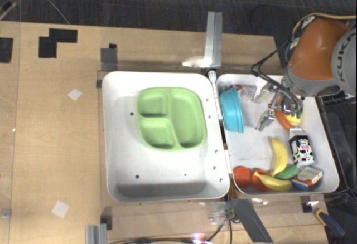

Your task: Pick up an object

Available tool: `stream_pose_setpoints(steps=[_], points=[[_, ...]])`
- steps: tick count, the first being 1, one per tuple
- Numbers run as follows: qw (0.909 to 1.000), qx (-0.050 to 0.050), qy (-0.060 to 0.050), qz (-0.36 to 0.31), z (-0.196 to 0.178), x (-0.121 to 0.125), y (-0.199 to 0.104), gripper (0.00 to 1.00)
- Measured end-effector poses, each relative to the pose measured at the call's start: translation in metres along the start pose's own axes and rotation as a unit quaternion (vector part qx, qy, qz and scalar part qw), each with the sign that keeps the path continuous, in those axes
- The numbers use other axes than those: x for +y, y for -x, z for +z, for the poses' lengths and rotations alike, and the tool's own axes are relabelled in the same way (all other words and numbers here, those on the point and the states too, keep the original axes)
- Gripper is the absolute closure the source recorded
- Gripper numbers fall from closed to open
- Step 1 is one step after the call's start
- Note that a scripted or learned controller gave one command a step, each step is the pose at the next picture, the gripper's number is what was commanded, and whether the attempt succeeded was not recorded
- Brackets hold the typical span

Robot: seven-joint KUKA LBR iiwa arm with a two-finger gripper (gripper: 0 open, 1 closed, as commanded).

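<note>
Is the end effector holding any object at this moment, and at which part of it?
It cannot be told. The end effector hangs low in the right bin, close beside an orange object, but no object shows between its tips.

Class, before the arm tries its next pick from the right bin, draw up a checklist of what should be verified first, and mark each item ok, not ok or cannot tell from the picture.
1. Gripper is over the right bin, where the loose items are: ok.
2. Something sits close under the gripper: ok, an orange item lies beside it.
3. Gripper is free of any item: cannot tell, the wrist hides part of it.
4. Target stands apart from neighbours: not ok for the bananas, which crowd the bin's near edge with other toys.
5. Blue bowl is out of the way: ok, tilted against the left wall.
6. Green tray in the left bin is out of the arm's way: ok.
</note>
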State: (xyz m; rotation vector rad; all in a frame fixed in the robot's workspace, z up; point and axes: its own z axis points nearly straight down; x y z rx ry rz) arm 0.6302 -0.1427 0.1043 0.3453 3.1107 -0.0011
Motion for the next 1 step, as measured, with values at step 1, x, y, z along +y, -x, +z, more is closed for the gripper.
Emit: stream_pose_setpoints(steps=[1], points=[[0.9997, 0.0, 0.0, 0.024, 0.014, -0.0245, -0.0678, 0.0]])
